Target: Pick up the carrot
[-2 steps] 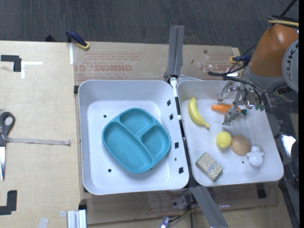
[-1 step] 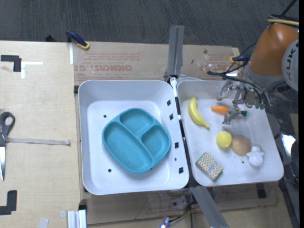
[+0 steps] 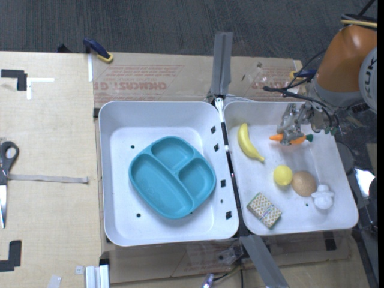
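Note:
The carrot (image 3: pixel 277 138) is small and orange with a green tip. It lies in the right bin (image 3: pixel 336 179), in its far half. My gripper (image 3: pixel 292 132) comes down from the grey and orange arm (image 3: pixel 345 56) and sits right over the carrot's middle, hiding it. Orange shows on both sides of the gripper's tip. I cannot make out whether the carrot rests on the bin floor or hangs just above it.
The right bin also holds a banana (image 3: pixel 248 143), a lemon (image 3: pixel 282 176), a brown egg-shaped thing (image 3: pixel 303 183), a small white object (image 3: pixel 323 198) and a patterned box (image 3: pixel 264 209). A blue divided plate (image 3: pixel 172 177) lies in the left bin (image 3: pixel 111 179). Scissors (image 3: pixel 6 161) lie on the bench at the far left.

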`<move>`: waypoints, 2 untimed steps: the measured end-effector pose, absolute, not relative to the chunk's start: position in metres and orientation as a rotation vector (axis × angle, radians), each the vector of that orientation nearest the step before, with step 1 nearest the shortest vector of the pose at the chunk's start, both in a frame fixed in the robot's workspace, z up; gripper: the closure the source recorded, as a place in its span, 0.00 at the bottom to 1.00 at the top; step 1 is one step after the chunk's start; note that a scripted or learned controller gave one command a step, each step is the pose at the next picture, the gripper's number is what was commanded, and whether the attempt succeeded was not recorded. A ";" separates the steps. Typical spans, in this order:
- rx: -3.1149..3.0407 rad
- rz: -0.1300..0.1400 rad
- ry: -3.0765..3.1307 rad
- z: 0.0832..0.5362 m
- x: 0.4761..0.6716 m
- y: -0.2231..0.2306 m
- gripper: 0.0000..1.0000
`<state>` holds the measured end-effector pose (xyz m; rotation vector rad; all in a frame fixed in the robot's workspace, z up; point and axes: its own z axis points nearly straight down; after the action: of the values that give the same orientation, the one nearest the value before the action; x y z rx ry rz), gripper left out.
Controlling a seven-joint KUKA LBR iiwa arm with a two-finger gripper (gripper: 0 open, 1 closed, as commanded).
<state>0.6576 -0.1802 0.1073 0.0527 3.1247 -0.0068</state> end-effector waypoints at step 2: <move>-0.106 0.000 3.133 0.095 0.647 -0.200 0.00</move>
<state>0.6467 -0.1998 0.0950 -0.1059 3.1325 0.0002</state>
